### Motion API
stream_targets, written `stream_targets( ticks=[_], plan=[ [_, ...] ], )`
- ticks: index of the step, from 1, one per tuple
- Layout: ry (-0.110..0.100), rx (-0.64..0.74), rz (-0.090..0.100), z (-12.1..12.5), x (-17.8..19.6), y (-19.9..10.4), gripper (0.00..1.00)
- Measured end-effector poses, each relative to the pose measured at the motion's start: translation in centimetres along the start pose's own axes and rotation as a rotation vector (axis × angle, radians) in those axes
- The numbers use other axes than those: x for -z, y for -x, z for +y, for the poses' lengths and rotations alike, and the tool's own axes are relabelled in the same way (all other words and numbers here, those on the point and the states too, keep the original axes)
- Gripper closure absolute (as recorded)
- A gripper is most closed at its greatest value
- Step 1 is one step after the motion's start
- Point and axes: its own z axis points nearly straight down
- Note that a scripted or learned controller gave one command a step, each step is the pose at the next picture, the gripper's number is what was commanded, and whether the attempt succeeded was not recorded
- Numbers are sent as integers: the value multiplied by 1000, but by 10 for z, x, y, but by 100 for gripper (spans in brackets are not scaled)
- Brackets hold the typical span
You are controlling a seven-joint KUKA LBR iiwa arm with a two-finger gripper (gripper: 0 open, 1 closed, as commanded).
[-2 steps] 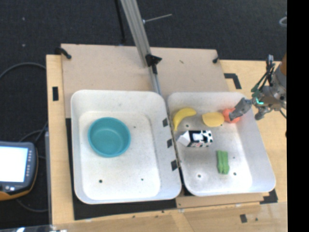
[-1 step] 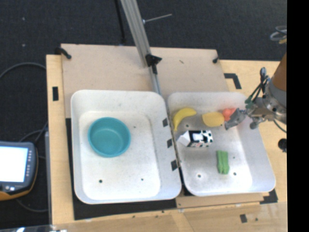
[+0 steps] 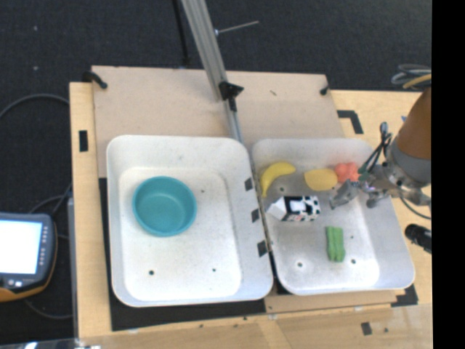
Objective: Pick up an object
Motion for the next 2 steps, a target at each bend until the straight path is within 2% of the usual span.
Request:
stream_targets(
  ticks=[1,2],
  plan=[
    [-1,-1,0,3,-62,0,0],
    [8,-5,1,5,-48,0,100]
  ],
)
